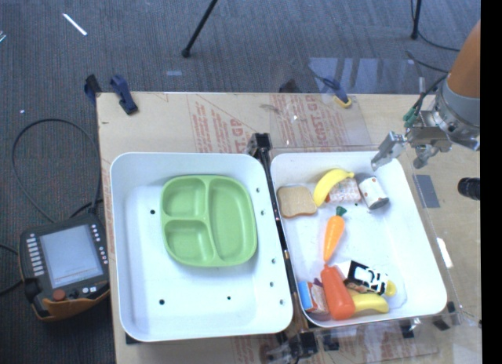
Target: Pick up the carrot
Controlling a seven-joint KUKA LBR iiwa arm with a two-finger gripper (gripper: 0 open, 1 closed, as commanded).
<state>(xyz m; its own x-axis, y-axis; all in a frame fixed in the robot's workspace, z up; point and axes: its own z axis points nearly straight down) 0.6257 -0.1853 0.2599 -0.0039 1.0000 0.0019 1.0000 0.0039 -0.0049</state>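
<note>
Dark carpet surrounds the bench, where the gripper [401,149] hangs with its fingers spread and nothing between them, above the far right corner of the right bin [420,221]. The carrot [334,235] lies well below and to its left, mid-bin, green top pointing away. Just beyond that tip sit a banana [331,183], a can [374,192] and a bread slice [296,201], so a descent landing slightly long could, I think, nudge those instead, or pinch the carrot's narrow end and let it slip.

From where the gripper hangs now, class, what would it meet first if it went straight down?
Probably the right bin's upper right rim or bare floor, near the small can; depth is unclear. The gripper is well away from the carrot.
</note>
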